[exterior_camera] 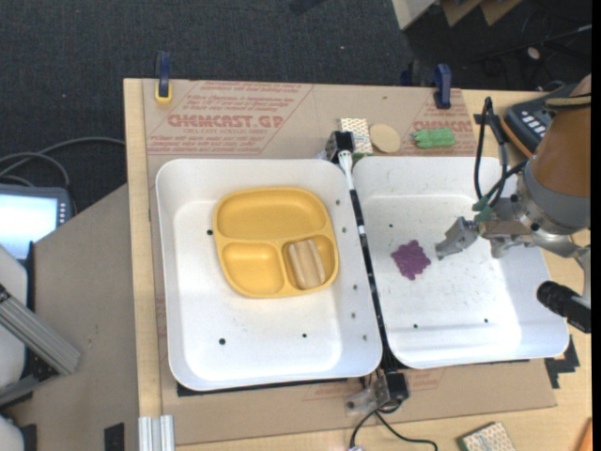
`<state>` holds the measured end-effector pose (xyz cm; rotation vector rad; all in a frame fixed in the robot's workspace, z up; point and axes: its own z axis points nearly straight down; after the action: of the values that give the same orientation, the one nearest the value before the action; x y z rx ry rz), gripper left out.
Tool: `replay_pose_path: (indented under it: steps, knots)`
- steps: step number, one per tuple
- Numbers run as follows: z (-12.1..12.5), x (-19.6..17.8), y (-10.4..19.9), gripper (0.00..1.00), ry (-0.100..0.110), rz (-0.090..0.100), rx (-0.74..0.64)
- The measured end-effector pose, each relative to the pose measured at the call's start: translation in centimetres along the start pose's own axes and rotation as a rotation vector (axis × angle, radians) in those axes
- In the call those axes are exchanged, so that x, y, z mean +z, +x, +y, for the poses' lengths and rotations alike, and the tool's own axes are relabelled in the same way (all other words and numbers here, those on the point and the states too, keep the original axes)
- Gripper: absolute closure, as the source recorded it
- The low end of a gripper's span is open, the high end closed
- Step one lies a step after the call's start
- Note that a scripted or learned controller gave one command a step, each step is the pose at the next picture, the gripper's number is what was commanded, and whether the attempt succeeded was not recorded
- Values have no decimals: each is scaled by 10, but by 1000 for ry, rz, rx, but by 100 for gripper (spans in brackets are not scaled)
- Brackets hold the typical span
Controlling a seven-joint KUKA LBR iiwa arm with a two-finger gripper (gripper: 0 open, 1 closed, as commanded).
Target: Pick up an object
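Two shallow white bins sit side by side on a brown bench (pixel 235 111) in the middle of the frame. In the left bin (pixel 188 336) there is a yellow tray (pixel 263 219) with three compartments, and a pale bread-like piece (pixel 304 262) lies in its lower right compartment. In the right bin (pixel 470 336), a little left of the bin's center, a small purple object (pixel 410 258) lies flat on the white floor. The grey arm with the orange band (pixel 563 158) comes in from the right edge of the frame, and its gripper (pixel 449 242) hangs over the right bin, just to the right of the purple object and slightly higher in the picture. The grey tip points toward the purple object but stays apart from it, and nothing is between the fingers; whether they stand wide or narrow I cannot tell from this angle. Above the bins, at the upper middle of the frame, a green object (pixel 435 138) and a round beige object (pixel 385 138) rest on the bench outside the bins.
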<state>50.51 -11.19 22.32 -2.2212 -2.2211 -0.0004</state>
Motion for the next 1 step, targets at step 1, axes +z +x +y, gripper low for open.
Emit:
replay_pose_path:
  steps: [1]
  knots:
    - [25, 98, -4, 0, 11, 2, 0]
